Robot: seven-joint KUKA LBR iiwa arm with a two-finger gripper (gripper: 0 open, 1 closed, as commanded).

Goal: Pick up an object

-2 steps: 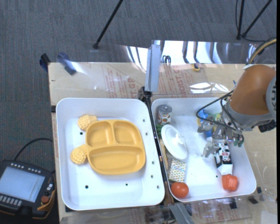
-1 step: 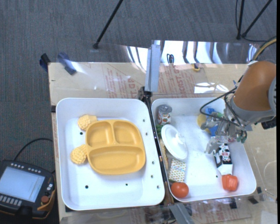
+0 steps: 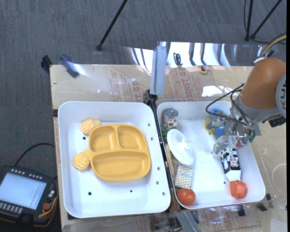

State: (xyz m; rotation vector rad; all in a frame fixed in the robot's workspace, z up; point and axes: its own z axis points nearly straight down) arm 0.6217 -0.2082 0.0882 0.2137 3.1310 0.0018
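We see two white bins side by side on the bench [image 3: 111, 83]. The left bin [image 3: 70, 187] contains a yellow divided plate [image 3: 119, 152], with two yellow waffle-textured pieces touching its left edge, one at the upper corner [image 3: 89, 126] and one at the lower corner [image 3: 81, 160]. The arm [image 3: 262, 88] enters from the right, and its hand [image 3: 226, 140] sits low over the right bin [image 3: 209, 178], in that bin's upper right area. We cannot tell whether the hand is open or closed, or whether it grips anything. Just below the hand lies a small black-and-white carton [image 3: 230, 159]. The right bin also holds a small can [image 3: 170, 118] near its upper left corner, a white dish [image 3: 180, 146], a patterned packet [image 3: 183, 177], a red tomato-like ball [image 3: 186, 196] and an orange item [image 3: 238, 189].
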